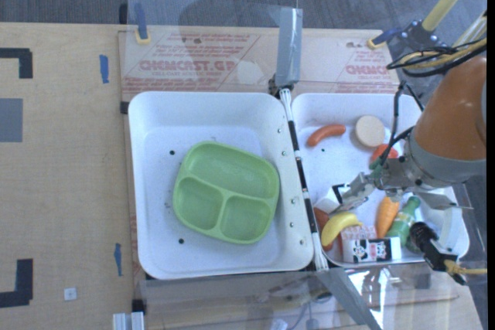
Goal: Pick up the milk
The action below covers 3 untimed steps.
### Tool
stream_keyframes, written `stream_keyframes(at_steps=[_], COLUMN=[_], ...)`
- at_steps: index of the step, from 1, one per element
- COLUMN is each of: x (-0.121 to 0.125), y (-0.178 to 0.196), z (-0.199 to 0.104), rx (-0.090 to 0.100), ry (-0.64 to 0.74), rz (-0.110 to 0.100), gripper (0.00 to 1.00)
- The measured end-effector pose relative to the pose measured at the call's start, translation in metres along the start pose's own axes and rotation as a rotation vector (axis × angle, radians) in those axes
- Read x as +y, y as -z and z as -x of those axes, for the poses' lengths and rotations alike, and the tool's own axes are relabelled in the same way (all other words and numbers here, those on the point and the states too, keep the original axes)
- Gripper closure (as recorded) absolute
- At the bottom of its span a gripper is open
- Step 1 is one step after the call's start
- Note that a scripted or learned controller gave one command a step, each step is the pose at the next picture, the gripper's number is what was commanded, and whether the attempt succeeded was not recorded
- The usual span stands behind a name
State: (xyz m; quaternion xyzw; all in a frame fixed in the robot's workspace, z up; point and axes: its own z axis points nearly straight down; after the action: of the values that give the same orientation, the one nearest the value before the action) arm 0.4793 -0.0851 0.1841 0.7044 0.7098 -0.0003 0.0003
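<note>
We see the gripper (pixel 357 193) low over the right bin (pixel 325 113), but we cannot tell how far it is open or whether it has hold of anything. Just beneath it lies a banana (pixel 340 226), and the milk (pixel 371 249) lies flat just past that, against the bin's near wall, apart from the gripper. A carrot (pixel 386 216) stands right of the banana, and a green plate (pixel 226 192) sits in the left bin (pixel 155 120).

red "CHEMCAST GP" on clear sheet (pixel 203 58)
</note>
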Motion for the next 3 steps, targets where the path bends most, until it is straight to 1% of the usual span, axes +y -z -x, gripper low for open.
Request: stream_keyframes(at_steps=[1, 2, 3], x=[0.025, 0.027, 0.0], y=[-0.072, -0.059, 0.0], z=[0.006, 0.017, -0.042], rx=[0.006, -0.013, 0.001], ry=[-0.114, -0.128, -0.253], rz=[0.015, 0.031, -0.002], gripper=[0.0, 1.0, 1.0])
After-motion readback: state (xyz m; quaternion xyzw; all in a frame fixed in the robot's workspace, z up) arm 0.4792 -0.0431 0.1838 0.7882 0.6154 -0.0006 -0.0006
